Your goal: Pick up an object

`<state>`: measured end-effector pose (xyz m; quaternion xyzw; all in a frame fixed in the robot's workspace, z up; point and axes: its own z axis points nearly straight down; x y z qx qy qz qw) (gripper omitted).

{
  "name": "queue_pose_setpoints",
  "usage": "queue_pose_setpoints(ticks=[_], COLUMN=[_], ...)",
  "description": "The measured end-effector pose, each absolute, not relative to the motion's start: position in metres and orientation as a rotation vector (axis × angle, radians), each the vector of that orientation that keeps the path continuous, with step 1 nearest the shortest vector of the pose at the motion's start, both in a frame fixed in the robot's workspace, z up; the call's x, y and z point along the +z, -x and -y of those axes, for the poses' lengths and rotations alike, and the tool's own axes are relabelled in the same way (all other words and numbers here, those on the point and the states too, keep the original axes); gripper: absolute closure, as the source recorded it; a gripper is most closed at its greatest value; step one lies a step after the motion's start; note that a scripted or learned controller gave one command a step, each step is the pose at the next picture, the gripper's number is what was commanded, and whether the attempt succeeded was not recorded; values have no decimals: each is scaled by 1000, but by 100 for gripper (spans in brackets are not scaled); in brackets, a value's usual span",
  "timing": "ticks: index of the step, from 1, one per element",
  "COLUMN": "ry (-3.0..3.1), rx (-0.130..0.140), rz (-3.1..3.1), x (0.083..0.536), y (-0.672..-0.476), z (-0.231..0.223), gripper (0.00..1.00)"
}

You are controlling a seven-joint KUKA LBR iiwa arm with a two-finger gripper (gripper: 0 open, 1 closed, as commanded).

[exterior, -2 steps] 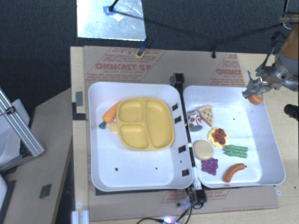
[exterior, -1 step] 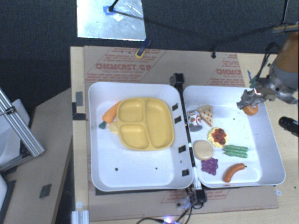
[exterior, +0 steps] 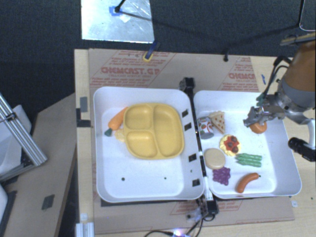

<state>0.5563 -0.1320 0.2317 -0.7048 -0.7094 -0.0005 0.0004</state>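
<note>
**Gripper down over the orange piece in the right bin, grasp not confirmed**

The likely target is a small round orange object (exterior: 258, 128) lying in the right bin (exterior: 289, 181), near its far right side. The gripper (exterior: 255, 117) sits directly on top of it, so that only the lower part of the orange piece peeks out beneath the dark fingers. Whether those fingers are spread or closed around it cannot be told from this slanted view, and nothing shows the piece lifted clear of the bin floor.

Judging by this, the approach and descent look done, while the closing, the lift and any proof of a hold are left. The piece seems to rest on the bin floor, so the pick-up cannot be counted as achieved yet.

Around it in the same bin lie other toy foods: a wedge-shaped sandwich slice (exterior: 217, 120) and a small can (exterior: 205, 126) to the left, a little pizza (exterior: 230, 144) just below, green beans (exterior: 249, 158), a round tan biscuit (exterior: 215, 158), purple grapes (exterior: 222, 175) and a sausage (exterior: 247, 181) toward the near edge. All stand apart from the gripper.

The left bin (exterior: 106, 181) holds a yellow divided plate (exterior: 150, 131) with a carrot (exterior: 117, 119) touching its left rim.
</note>
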Motion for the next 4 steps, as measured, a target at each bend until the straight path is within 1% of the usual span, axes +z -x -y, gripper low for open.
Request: queue_pose_setpoints(ticks=[1,2,3,4], ry=[2211,2213,2219,2218], rx=[1,1,-1,-3], rz=[2227,2226,2223,2227], x=[227,219,222,232], y=[-510,-491,-484,-486], z=[94,75,73,70], gripper=[100,100,100,100])
